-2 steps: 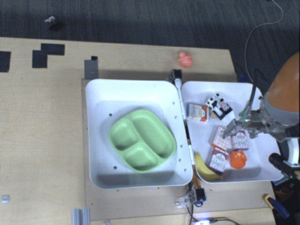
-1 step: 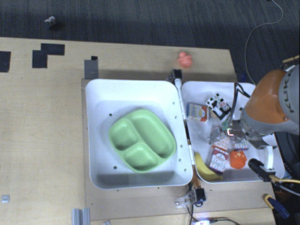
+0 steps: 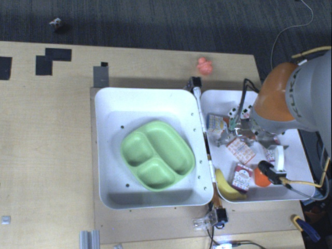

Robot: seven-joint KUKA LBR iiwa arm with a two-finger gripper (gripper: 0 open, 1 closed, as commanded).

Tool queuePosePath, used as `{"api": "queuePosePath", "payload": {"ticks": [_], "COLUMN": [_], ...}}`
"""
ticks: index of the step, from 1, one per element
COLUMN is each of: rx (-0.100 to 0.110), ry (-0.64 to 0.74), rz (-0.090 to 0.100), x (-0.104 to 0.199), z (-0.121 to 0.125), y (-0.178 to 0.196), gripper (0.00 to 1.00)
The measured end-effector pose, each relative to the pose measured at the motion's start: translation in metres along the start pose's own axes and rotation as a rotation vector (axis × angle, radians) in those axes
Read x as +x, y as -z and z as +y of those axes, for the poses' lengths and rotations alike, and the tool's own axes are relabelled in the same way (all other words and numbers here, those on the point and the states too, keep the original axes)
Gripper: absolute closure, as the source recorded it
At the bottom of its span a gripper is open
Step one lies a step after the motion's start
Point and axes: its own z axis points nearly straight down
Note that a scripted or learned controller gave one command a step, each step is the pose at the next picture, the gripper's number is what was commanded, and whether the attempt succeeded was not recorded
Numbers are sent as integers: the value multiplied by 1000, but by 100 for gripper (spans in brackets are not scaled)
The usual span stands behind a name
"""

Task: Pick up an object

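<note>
Starting at the far left, the pale wooden bench (image 3: 46, 154) carries a few black tape patches (image 3: 52, 60) near its back edge, well apart from the bins. Next comes the left bin (image 3: 109, 113), a shallow white tray holding a green divided plate (image 3: 157, 154) with three compartments, lying tilted roughly in the bin's middle. Behind the left bin's right corner, a small pink toy (image 3: 205, 65) sits on the bench, and a grey bracket (image 3: 100, 75) stands behind its left corner. Just right of the left bin, touching along a shared rim, is the right bin (image 3: 218, 100), crowded with small things: a yellow banana (image 3: 226, 188) in the near corner against the shared rim, a red and white packet (image 3: 241, 178) just right of it, an orange object (image 3: 261, 177) further right, a checked card-like packet (image 3: 241, 150) behind those, a bluish packet (image 3: 215, 122) near the shared rim, and dice-like black and white pieces (image 3: 239, 111) toward the back. The gripper (image 3: 243, 132) hangs low over this clutter, beside the checked packet, under the grey arm (image 3: 311, 95) and its orange band (image 3: 275, 95); the wrist hides its tips, so whether it is wide, narrow or gripping anything cannot be told. A yellow cable (image 3: 303, 183) trails across the right bin's near right side.
</note>
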Motion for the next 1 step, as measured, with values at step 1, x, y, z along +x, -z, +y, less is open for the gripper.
{"api": "queuePosePath", "payload": {"ticks": [1], "rx": [-5], "ry": [0], "rz": [-1], "x": [0], "z": [2], "y": [12], "gripper": [100]}}
